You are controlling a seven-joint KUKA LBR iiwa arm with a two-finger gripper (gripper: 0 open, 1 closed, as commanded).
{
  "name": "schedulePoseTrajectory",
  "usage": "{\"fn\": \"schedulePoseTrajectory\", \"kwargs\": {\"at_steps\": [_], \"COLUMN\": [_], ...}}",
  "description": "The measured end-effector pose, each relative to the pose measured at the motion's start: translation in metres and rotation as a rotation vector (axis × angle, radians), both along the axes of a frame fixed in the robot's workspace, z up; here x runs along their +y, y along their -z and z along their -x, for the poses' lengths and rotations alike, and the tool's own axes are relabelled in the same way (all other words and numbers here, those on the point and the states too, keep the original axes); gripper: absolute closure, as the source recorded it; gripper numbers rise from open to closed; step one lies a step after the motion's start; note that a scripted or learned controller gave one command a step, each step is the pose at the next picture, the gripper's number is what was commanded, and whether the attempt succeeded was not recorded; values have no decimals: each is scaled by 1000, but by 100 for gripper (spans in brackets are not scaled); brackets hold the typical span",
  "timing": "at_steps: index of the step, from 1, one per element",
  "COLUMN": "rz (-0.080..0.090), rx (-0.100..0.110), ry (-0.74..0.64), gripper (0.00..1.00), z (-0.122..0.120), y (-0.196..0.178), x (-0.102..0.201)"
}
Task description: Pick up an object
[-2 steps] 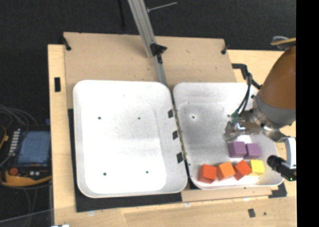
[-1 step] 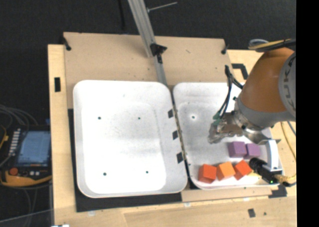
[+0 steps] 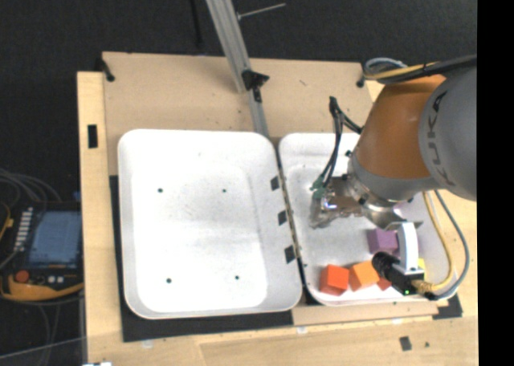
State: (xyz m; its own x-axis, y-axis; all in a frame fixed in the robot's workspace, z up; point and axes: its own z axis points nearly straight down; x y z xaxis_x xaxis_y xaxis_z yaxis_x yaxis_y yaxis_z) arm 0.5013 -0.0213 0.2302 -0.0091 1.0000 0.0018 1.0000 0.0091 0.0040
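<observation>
My arm reaches in from the right over the right bin [image 3: 299, 156]. The gripper [image 3: 328, 210] hangs low over that bin's left middle, and its fingertips are too blurred and small to read. Nothing shows between them. Near the bin's front edge lie an orange-red block [image 3: 335, 278] and a lighter orange block [image 3: 364, 274] side by side. A purple block [image 3: 382, 239] sits just behind them, right of the gripper and partly under the wrist.
The left bin [image 3: 197, 220] lies beside the right one, with black clips along their shared edge [image 3: 283, 216]. A grey metal pole [image 3: 229, 27] slants up from the back of the bench. A device with a blue screen [image 3: 52, 240] sits off the bench at far left.
</observation>
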Motion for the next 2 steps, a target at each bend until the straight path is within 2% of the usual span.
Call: {"fn": "schedulePoseTrajectory", "kwargs": {"at_steps": [2], "rz": [0], "rx": [2], "ry": [1], "gripper": [100], "z": [8], "y": [-14], "x": [100]}}
